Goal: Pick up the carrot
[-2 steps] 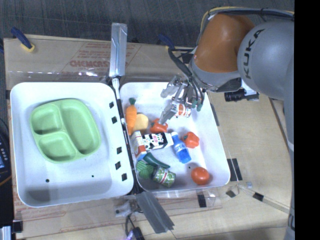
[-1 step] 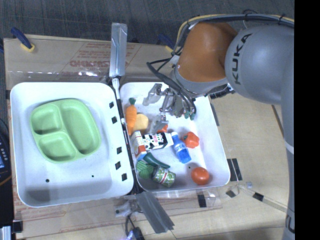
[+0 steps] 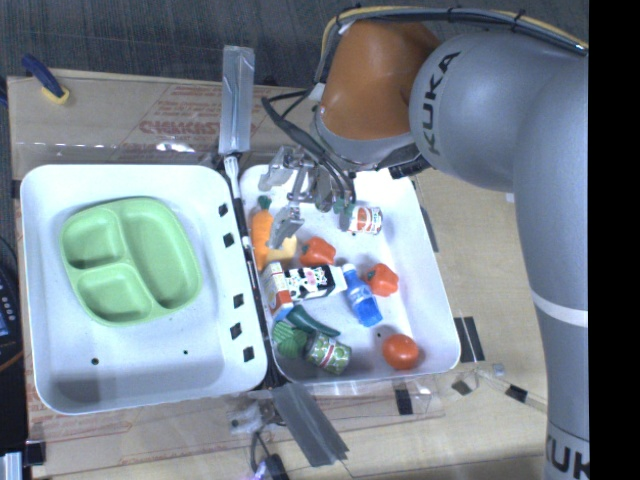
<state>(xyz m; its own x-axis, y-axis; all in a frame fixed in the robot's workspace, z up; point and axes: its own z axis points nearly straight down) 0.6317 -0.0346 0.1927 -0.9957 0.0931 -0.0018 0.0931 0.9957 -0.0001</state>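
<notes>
The carrot, orange with a small green top, lies along the left wall of the right bin, near its far end. My gripper hangs low over the far left part of that bin, just right of the carrot's top and very close to it. I see nothing held in it. The arm's orange band and grey wrist cover the bin's far edge.
The right bin also holds a small red-and-white can, a red pepper, a black-and-white carton, a blue bottle, a tomato and a green can. A green divided plate lies in the left bin.
</notes>
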